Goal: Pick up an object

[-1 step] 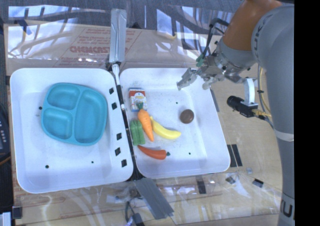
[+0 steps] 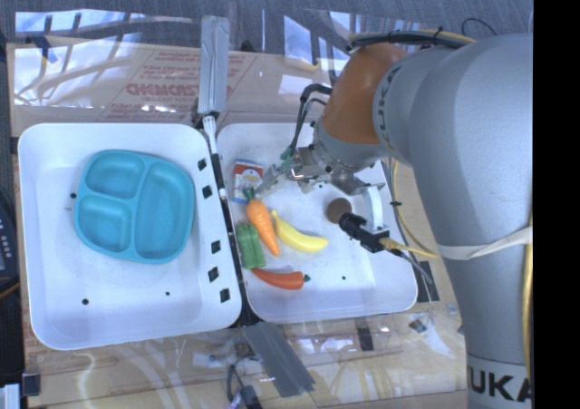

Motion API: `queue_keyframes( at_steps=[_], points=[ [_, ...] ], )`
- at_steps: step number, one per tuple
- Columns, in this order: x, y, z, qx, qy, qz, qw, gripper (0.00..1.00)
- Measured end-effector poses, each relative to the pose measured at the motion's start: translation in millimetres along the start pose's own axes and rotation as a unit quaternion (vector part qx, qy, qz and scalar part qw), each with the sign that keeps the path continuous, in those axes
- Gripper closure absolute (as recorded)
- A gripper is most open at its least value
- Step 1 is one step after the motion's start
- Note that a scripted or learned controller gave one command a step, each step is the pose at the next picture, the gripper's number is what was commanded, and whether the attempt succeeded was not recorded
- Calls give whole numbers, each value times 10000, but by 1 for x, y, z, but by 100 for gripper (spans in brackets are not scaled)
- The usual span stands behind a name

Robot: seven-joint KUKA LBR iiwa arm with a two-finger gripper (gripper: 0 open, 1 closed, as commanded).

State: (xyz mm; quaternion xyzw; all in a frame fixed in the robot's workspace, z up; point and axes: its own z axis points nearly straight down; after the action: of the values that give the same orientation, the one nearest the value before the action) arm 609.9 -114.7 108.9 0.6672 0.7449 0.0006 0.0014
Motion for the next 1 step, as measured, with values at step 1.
queue_keyframes(
  at_steps=[1],
  points=[
    [19,-40,18,41,13,-173,9998,0]
  ],
)
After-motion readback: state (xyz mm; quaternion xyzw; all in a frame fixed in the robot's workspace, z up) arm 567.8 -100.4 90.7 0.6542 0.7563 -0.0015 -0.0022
